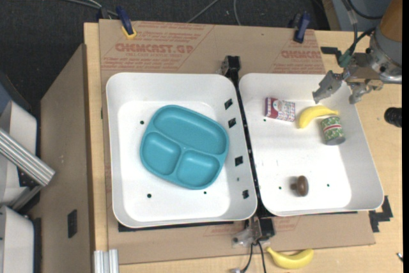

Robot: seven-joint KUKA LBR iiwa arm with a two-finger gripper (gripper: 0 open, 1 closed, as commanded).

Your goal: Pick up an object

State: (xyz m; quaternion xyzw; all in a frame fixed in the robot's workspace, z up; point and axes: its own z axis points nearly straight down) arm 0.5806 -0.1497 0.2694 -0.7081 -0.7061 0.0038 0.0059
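at the upper right of the frame, over the top right corner of the right bin (367, 156), the pincer (343, 87) hangs with its two fingers spread wide, one grey finger (324, 87) angled down to the left and the other (356, 93) just to its right; nothing sits between them. the nearest candidate for the pick is the banana (314, 116), lying on the bin floor directly below and slightly left of the pincer in the frame, near but apart from it. its long axis runs roughly left to right, curving upward at the right end, where it touches or just overlaps the green-labelled can (332, 130), which lies beside it toward lower right. just left of the banana lies a small maroon and white carton (280, 109), close but seemingly not touching. a brown round object (299, 185) rests well apart, toward the bottom of the same bin. the left bin (121, 156) holds a teal divided plate (184, 146), far from the pincer. judgement: the move turns on a short travel down and leftward in the frame; the finger line appears to sit near parallel to the banana's length, so a wrist turn would likely be needed to span its narrow width. risk: the can crowding the right end may be struck by a finger
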